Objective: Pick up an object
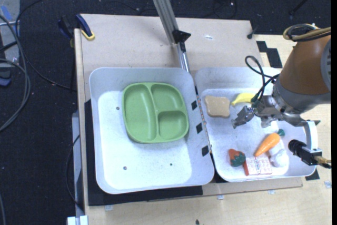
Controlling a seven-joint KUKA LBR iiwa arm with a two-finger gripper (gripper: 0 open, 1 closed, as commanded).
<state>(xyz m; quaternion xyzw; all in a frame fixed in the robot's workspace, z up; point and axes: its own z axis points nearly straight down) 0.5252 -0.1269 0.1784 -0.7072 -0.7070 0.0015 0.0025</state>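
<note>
The hand [243,117] hangs low over the right bin [221,158], reaching in from the right on the grey arm [305,74] with its orange band. Its two dark fingers [238,120] point down and to the left with a narrow gap between them, and nothing sits in that gap. Whether the tips touch the bin floor is hard to judge from this slant.

Just to the left of the hand and a little farther back lies a tan slice of toast [217,107], apart from the fingers. Right behind the hand, partly hidden by the wrist, is a yellow banana [242,98]. Nearer the camera and to the right of the hand lies an orange carrot [268,144], with a white object [279,157] just beyond it. In front of the hand, toward the near rim, sit a small red and green piece [236,157] and a red and white packet [257,166], side by side.

Well to the left of the hand, the left bin [116,166] holds a green divided plate [156,112]. Both bins rest on the bench [131,39].
</note>
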